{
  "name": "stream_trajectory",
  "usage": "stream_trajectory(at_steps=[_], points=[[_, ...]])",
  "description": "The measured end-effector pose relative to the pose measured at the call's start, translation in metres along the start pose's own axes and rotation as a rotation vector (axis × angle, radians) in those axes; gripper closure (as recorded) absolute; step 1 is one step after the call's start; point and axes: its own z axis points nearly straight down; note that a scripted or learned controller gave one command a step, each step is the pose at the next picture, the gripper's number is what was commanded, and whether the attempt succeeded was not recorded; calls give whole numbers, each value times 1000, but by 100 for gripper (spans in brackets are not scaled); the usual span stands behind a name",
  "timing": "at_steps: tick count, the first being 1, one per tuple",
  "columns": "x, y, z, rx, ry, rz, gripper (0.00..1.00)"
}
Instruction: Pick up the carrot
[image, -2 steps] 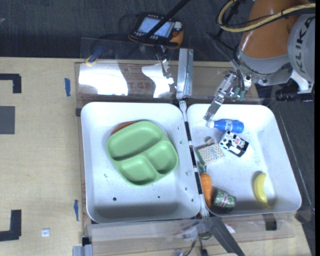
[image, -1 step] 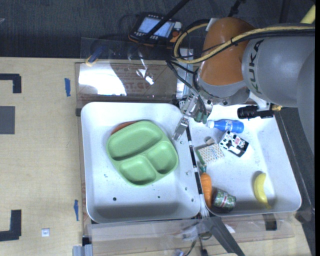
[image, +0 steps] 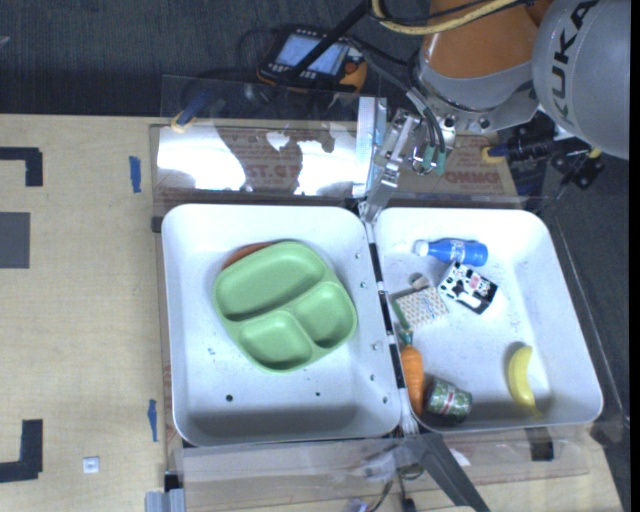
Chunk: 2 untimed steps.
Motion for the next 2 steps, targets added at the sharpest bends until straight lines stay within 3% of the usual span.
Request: stream_trajectory(at_steps=[1, 2], points=[[44, 88, 129, 1, 2, 12, 0], [39, 83, 6, -2, -2, -344, 0]])
